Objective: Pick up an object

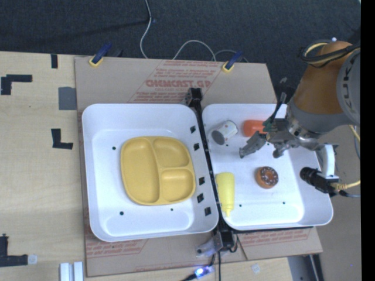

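In the right bin lie a brown sprinkled doughnut, a yellow corn-like piece, a small grey-and-white cup on its side and an orange object partly behind the arm. My gripper hangs over the middle of the right bin, above and slightly left of the doughnut. Its two fingers stand spread apart, one finger pointing left, with nothing between them.
The left bin holds a yellow divided plate. A black divider with clips runs between the bins. The arm's grey and orange body covers the right bin's far right corner. A black cable fitting sits at the right rim.
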`<state>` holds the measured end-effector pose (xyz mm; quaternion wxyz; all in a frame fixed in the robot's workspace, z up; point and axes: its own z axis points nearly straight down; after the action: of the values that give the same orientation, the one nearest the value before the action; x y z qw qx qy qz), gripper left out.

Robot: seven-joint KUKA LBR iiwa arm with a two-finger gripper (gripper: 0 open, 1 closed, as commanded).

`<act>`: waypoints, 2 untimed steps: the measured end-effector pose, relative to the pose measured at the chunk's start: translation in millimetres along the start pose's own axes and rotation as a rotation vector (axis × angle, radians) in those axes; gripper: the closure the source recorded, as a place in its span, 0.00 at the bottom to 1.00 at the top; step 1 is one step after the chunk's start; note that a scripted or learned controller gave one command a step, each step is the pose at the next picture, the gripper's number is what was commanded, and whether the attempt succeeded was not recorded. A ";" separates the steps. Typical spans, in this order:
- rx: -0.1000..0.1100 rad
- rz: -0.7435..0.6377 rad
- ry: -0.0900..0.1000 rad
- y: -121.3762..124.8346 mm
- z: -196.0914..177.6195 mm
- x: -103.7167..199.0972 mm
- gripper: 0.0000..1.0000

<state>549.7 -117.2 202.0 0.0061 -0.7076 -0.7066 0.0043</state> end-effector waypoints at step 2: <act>-0.007 -0.001 -0.002 0.2 52.9 -8.4 0.00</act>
<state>549.1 -125.5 149.1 0.0028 -0.7072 -0.7070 0.0027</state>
